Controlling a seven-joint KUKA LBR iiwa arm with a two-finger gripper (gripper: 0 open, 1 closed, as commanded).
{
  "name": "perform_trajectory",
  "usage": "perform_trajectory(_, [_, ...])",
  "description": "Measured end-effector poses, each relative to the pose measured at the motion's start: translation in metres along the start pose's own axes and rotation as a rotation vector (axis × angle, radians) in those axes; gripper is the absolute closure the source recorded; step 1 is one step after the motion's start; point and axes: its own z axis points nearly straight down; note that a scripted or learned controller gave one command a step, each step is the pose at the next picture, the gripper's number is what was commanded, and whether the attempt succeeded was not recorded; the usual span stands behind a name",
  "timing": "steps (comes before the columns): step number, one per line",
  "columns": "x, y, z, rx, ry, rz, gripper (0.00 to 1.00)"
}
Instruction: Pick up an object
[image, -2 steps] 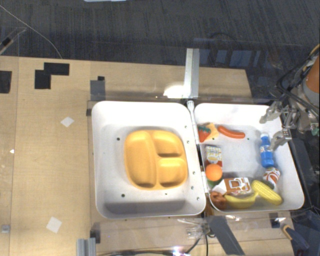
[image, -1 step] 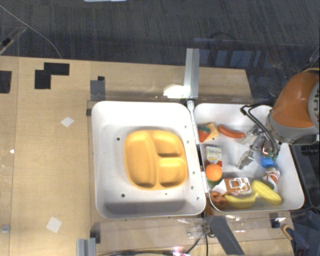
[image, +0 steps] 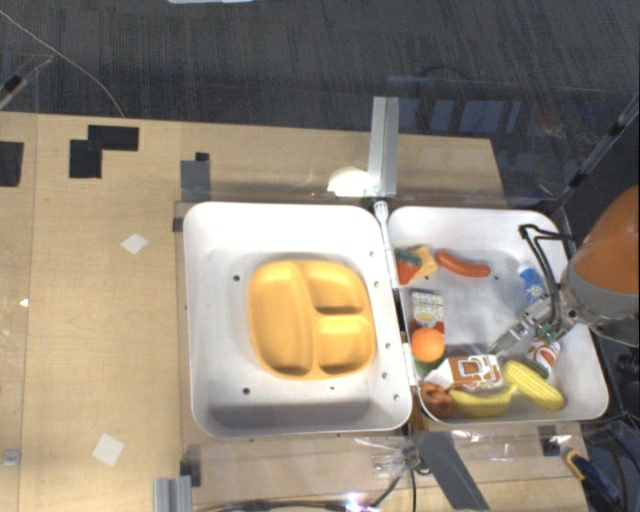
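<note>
The right bin (image: 500, 222) holds several toy foods. An orange ball (image: 428, 345) lies by its left wall, with a small printed box (image: 428, 307) just behind it. At the front are a yellow banana (image: 480, 402), a corn cob (image: 533, 386) and a brown-and-white carton (image: 475, 370). A red sausage (image: 465, 266) and a red-and-yellow piece (image: 414, 265) lie at the back. My gripper (image: 515, 337) is low over the bin's right half, between the corn cob and a blue item (image: 533, 284). A red-and-white item (image: 546, 353) sits right beside it.
The left bin (image: 215, 300) holds a yellow divided tray (image: 310, 315). A metal post (image: 384, 150) stands behind the seam between the bins. A black wire loop (image: 545, 250) hangs at the right bin's back right corner. My arm's orange band (image: 610, 260) hangs over the right rim.
</note>
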Motion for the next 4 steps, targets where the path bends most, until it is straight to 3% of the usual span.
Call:
perform_trajectory(1, [0.000,0.000,0.000,0.000,0.000,0.000,0.00])
perform_trajectory(2, [-0.033,0.057,0.002,-0.002,0.011,0.270,0.00])
perform_trajectory(3, [-0.020,0.040,0.001,-0.005,0.008,0.290,0.00])
perform_trajectory(4, [0.002,0.098,0.002,0.002,-0.003,0.491,0.00])
